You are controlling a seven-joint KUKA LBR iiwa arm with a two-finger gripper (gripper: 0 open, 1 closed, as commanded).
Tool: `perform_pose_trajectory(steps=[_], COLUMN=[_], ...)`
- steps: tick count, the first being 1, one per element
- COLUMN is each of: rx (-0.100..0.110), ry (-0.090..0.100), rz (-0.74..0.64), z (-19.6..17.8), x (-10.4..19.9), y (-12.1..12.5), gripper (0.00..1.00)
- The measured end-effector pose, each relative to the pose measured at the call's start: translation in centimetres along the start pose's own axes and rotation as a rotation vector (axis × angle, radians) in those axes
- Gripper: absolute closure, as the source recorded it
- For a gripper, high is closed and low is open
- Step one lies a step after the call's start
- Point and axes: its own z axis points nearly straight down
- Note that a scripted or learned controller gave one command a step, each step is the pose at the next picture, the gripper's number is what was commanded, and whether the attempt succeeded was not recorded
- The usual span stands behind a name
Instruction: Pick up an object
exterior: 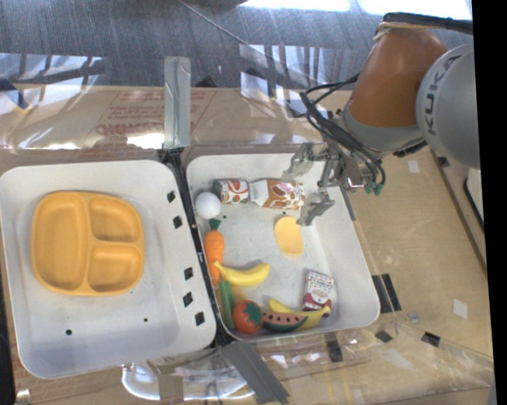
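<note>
A grey KUKA arm [448,91] with an orange band reaches in from the right, its gripper [311,194] poised over the upper right part of the right-hand bin [361,272]. The two fingers [316,209] stand apart in a moderate spread and nothing lies between them. Just beside the fingertips, toward the bin's back wall, a patterned carton [261,192] lies on its side, and a pale yellow rounded piece [289,235] rests on the bin floor just below the gripper. A white ball [207,205] sits in the bin's upper left corner, with a toy carrot [213,249] below it along the left wall. A toy banana [244,274] lies near the middle; a second banana [296,309], a watermelon slice [282,322] and a red fruit [247,318] crowd the front wall. A small red and white carton [319,289] stands near the front right corner. In the left-hand bin [18,280], a yellow divided plate [86,242] lies flat, well apart from the arm.
</note>
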Motion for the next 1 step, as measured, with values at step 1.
perform_pose_trajectory(steps=[1], rx=[0.005], ry=[-0.025], rz=[0.001], z=[8.01], x=[-0.89], y=[-1.43], gripper=[0.0])
